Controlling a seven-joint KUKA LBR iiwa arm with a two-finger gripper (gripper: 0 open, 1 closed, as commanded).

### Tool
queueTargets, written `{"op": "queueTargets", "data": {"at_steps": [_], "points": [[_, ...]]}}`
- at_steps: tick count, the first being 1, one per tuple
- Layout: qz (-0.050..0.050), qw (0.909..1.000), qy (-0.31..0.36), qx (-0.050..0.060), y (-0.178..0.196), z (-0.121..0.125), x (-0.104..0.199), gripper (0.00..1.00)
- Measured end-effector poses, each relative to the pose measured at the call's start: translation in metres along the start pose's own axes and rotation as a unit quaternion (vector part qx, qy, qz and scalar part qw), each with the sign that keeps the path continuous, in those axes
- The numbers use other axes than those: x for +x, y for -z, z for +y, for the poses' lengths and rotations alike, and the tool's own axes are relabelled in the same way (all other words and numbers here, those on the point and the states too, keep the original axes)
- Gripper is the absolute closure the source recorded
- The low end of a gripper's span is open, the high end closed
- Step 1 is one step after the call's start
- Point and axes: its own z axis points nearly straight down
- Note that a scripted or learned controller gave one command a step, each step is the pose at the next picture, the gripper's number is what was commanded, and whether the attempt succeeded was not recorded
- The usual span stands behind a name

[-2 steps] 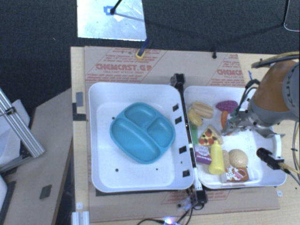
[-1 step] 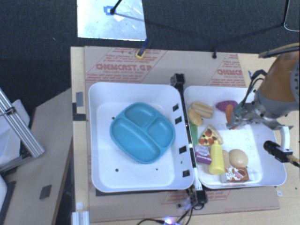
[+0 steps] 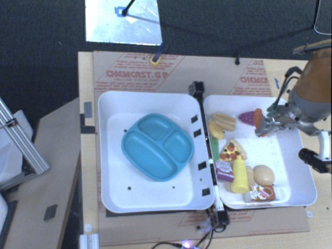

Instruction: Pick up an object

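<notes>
My gripper (image 3: 265, 125) hangs low over the upper right of the right bin (image 3: 298, 162), on the grey arm with its orange band. Right beside it to the left lies a red and orange toy (image 3: 250, 117), and a bit of orange shows just under the gripper; whether they touch I cannot tell. Further left lie a hot dog bun (image 3: 224, 120) and a yellow piece (image 3: 215, 132). Below these are a pizza slice (image 3: 232, 150), a yellow bottle (image 3: 239, 174), a purple packet (image 3: 224, 170), a tan roll (image 3: 263, 174) and a red-and-white packet (image 3: 261, 192).
The left bin (image 3: 111, 139) holds a blue divided plate (image 3: 157, 146). A black divider with clips (image 3: 205, 139) runs between the bins, with a green stick (image 3: 214, 150) along it. A black part of the arm (image 3: 315, 160) reaches over the right bin's right edge.
</notes>
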Motion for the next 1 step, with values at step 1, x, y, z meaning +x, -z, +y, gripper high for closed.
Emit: {"op": "queueTargets", "data": {"at_steps": [1], "points": [[0.0,1.0,0.0,0.001,0.0369,0.0013,0.0,1.0]]}}
